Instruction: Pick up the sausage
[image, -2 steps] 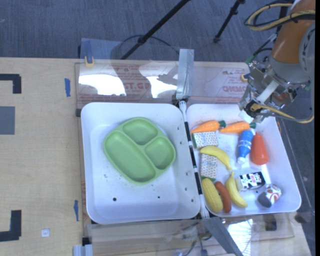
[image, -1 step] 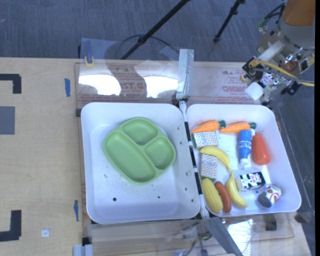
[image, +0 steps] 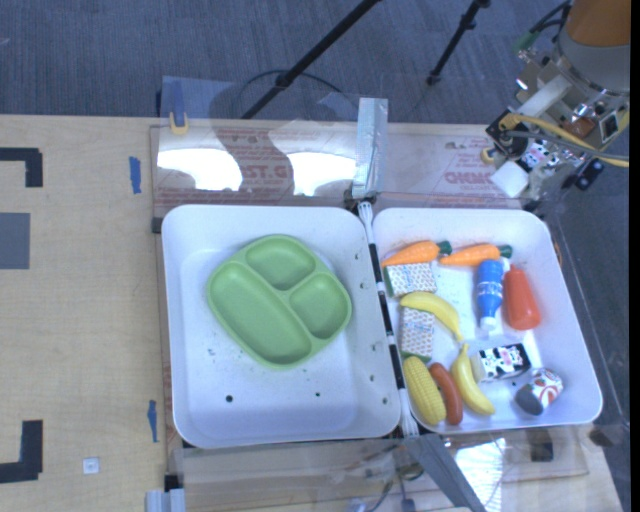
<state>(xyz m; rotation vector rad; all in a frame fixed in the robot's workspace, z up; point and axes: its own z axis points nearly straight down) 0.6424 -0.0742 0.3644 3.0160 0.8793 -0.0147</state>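
The sausage (image: 446, 392) is lying at the front edge of the right bin (image: 575, 330), a long way from the pincer (image: 535, 160), which sits up past the bin's back right corner, over the desk (image: 70, 300). Honestly can't tell if the pincer is spread or pressed together, it's a jumble of cables and parts from this angle. The sausage is squeezed between a corn cob (image: 422, 388) on its far side from the pincer and a banana (image: 470, 382) on the nearer side, touching both. Closer to the pincer there's a blue bottle (image: 489, 290), a red pepper (image: 521, 298) and two carrots (image: 424, 252). The green divided plate (image: 280, 298) is in the left bin (image: 200, 400), well apart from the pincer.
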